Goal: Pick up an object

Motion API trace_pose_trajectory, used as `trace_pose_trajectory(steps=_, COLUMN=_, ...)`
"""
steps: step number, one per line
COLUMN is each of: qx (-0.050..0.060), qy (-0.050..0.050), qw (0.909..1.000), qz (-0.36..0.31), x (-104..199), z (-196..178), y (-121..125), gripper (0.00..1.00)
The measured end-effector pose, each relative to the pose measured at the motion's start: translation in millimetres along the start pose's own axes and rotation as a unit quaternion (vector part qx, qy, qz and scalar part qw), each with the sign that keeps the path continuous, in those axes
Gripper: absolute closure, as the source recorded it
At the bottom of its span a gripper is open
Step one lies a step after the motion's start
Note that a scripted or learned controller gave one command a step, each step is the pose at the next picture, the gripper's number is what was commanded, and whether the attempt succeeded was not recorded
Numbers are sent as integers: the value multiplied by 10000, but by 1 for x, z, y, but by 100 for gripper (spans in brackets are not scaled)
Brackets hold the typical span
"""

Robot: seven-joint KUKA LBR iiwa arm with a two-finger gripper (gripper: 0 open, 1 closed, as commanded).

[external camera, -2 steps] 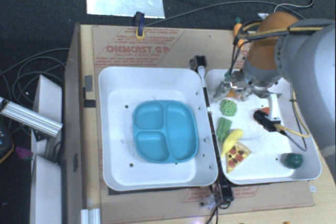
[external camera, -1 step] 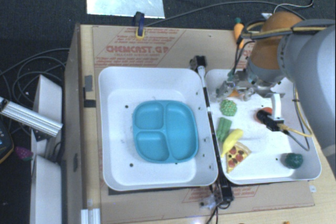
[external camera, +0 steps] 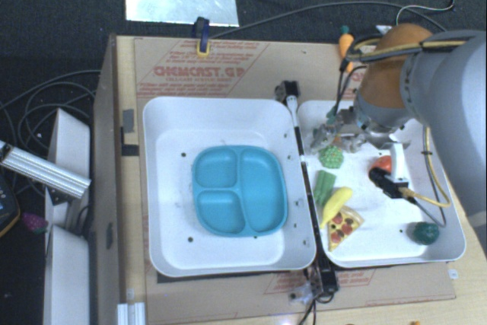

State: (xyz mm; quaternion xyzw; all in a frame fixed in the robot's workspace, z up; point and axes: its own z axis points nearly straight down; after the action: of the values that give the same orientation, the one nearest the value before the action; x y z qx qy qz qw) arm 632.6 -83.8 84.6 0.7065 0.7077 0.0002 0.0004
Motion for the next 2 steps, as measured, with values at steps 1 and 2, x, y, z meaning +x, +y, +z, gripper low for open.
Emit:
trace_pose_trajectory(steps=1, qx=-9, qy=-3, qw=10000, qz=2, x=-23, z=0, y=19, gripper=0)
trace_pose_trajectory(steps=2, qx=6, qy=2, qw=10000, qz=-12, x=-4, z=0, y=9, gripper=0)
